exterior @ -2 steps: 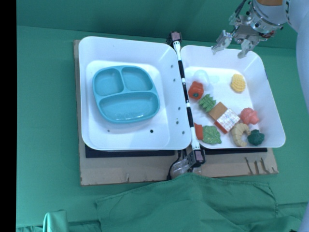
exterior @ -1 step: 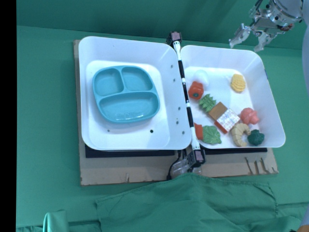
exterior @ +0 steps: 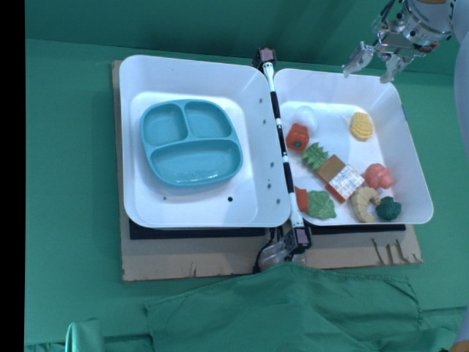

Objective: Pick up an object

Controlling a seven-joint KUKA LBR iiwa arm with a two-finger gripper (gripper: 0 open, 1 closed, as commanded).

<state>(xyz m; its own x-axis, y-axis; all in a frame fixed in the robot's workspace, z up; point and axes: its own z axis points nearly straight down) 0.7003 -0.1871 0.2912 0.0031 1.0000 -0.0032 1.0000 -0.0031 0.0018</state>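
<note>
My gripper (exterior: 372,66) hangs open above the far edge of the right bin (exterior: 410,147), its two fingers spread apart with nothing between them. Below it in that bin lie several toy foods: a yellow corn piece (exterior: 360,125), a red tomato (exterior: 297,138), a white round piece (exterior: 305,116), a green leafy piece (exterior: 315,155), a checkered sandwich block (exterior: 339,177), a pink piece (exterior: 377,175), a tan croissant (exterior: 363,203), a dark green broccoli (exterior: 388,209) and a green leaf (exterior: 320,204). The corn lies nearest the gripper.
The left bin (exterior: 146,86) holds a blue divided plate (exterior: 192,151). A black-and-white bar (exterior: 279,134) runs between the two bins. Both bins rest on cardboard (exterior: 190,268) over a green cloth, with folded cloth (exterior: 293,310) at the front.
</note>
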